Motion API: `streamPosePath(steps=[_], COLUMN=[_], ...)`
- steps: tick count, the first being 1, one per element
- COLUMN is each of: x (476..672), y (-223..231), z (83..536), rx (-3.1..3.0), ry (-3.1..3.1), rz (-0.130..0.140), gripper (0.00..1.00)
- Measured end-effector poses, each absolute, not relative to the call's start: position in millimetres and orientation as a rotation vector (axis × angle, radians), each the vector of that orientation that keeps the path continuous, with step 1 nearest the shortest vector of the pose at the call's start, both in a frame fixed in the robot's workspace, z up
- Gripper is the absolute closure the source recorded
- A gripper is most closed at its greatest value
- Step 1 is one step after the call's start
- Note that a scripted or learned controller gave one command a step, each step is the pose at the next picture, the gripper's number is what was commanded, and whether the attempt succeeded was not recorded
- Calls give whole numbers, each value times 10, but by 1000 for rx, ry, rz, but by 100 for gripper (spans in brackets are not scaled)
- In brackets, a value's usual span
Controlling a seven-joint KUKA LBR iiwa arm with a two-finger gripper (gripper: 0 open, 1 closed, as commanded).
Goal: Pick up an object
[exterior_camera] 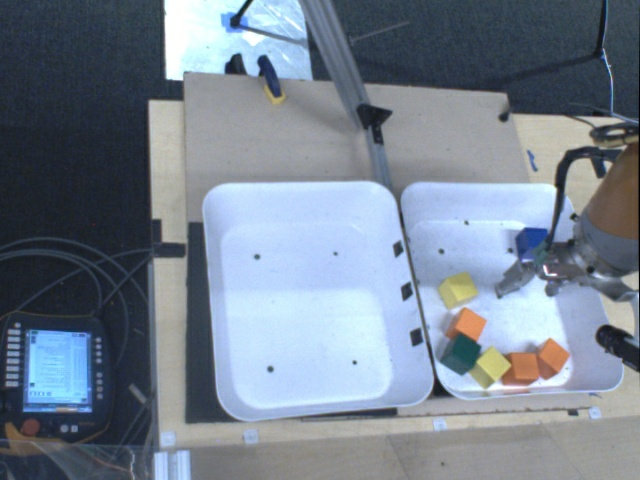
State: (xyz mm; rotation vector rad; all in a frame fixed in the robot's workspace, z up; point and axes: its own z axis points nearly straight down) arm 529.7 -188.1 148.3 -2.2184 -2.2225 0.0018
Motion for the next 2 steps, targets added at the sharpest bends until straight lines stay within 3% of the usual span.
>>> streamPosePath(steps=[1, 2], x=[5296, 5313], y=[-1880, -1885], z=[1036, 1169], rx=[-2218, -2219], ry=[-2223, -2229], rz=[2, -3], gripper=[0, 100])
